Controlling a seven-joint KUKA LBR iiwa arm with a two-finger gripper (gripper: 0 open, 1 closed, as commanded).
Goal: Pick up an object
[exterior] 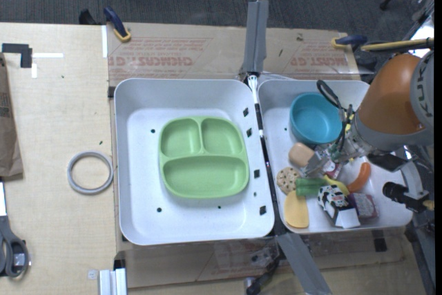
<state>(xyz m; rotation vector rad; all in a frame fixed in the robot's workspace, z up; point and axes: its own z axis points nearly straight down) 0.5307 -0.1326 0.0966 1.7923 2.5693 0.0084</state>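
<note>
On the bench I see 2 bins, a green tray (204,166) in the left, and my gripper (323,164) low among toys (324,193) in the right bin (276,141); its grip I cannot tell.

A green divided plate (204,157) is lying in the left white bin (131,169). In the right bin (273,122), a blue bowl (315,118) is sitting above a clutter of small items: a cookie (286,180), a yellow spoon-shaped piece (297,212), an orange carrot-like piece (360,177). The pincer (322,161) is hanging low among that clutter. A grey ring (90,171) is resting on the desk (55,121).
</note>
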